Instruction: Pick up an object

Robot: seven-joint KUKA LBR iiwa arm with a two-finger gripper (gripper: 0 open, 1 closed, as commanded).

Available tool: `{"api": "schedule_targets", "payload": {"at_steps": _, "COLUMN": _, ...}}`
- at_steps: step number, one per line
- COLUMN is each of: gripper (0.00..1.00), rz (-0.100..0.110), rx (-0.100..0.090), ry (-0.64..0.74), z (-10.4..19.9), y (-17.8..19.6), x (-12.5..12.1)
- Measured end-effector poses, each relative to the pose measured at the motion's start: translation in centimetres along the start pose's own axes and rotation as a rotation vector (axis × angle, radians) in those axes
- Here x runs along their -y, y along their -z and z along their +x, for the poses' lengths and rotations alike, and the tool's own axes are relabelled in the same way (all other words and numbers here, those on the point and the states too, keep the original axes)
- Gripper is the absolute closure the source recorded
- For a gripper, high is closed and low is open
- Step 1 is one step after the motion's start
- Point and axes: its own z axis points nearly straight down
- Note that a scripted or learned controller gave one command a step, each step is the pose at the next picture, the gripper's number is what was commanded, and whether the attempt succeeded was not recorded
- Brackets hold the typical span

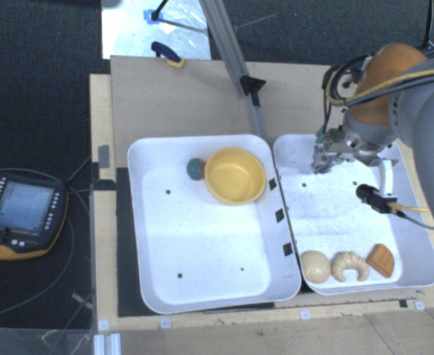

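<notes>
Right bin (pixel 424 272) holds croissant (pixel 350 265) well apart from claw (pixel 322 163).

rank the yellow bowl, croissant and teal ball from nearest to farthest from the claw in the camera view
From the claw:
1. Yellow bowl, left bin, by the divider.
2. Croissant, right bin's near edge.
3. Teal ball, left bin, beyond the bowl.

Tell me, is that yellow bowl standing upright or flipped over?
Upright. The yellow bowl in the left bin shows its open hollow and rim facing up.
</notes>
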Motion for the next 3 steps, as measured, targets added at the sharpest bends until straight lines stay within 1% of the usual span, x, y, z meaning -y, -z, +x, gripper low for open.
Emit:
{"api": "schedule_targets", "payload": {"at_steps": 1, "gripper": 1.0, "rz": -0.004, "rx": 0.0, "ry": 0.0, "z": 0.2, "y": 6.2, "x": -0.6}}
{"api": "schedule_targets", "payload": {"at_steps": 2, "gripper": 1.0, "rz": -0.002, "rx": 0.0, "ry": 0.001, "z": 0.8, "y": 10.7, "x": -1.0}}
{"api": "schedule_targets", "payload": {"at_steps": 3, "gripper": 1.0, "rz": -0.001, "rx": 0.0, "ry": 0.0, "z": 0.8, "y": 14.0, "x": -1.1}}
